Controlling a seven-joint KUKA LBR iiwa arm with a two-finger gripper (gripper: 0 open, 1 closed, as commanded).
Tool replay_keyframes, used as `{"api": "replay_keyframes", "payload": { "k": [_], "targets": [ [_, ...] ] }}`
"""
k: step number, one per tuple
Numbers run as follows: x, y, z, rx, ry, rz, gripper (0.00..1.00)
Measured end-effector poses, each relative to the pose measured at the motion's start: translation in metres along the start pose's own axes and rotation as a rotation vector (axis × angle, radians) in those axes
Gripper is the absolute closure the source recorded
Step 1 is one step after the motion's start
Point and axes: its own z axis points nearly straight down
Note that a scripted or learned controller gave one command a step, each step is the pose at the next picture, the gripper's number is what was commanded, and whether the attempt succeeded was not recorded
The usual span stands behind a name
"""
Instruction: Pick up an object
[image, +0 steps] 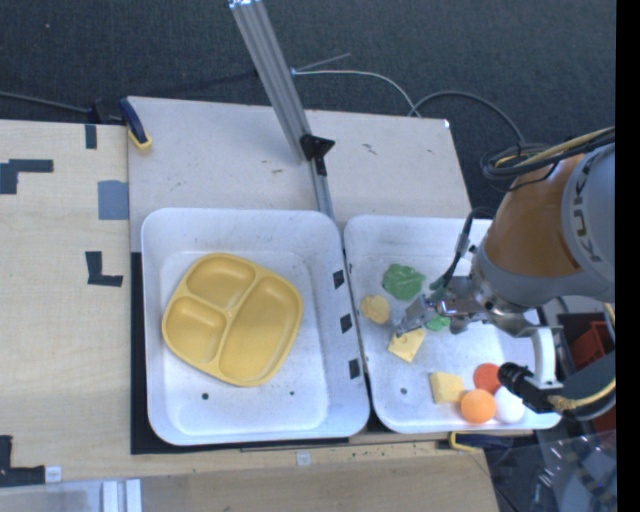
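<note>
Nearest the camera, at the right bin's (455, 228) five o'clock corner, a white ball (510, 408), an orange ball (478, 405) and a red piece (486, 376) crowd together, with a yellow block (446, 386) just beside them at their nine o'clock; farther in, a yellow wedge (406, 345) lies near the bin's middle, its long axis running from seven to one o'clock, the narrower end toward seven; the gripper (418, 318) hovers just above that wedge's one o'clock end, and I cannot tell whether it is spread or pressed together; a small green bit (437, 323) sits just beside it at three o'clock; a yellow lump (375, 308) and a green leafy piece (402, 281) lie beyond, toward eleven o'clock; in the left bin (160, 240) a yellow divided plate (232, 317) rests on the floor. The likely trouble: coming down off-centre on the wedge's sloped end could make it skid or tip away; the green bit could also be nudged or caught instead.
</note>
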Motion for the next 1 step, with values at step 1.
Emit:
{"api": "replay_keyframes", "payload": {
  "k": [1],
  "targets": [
    [-0.0507, 0.0296, 0.0207, 0.001, -0.003, 0.005, 0.00]
  ]
}}
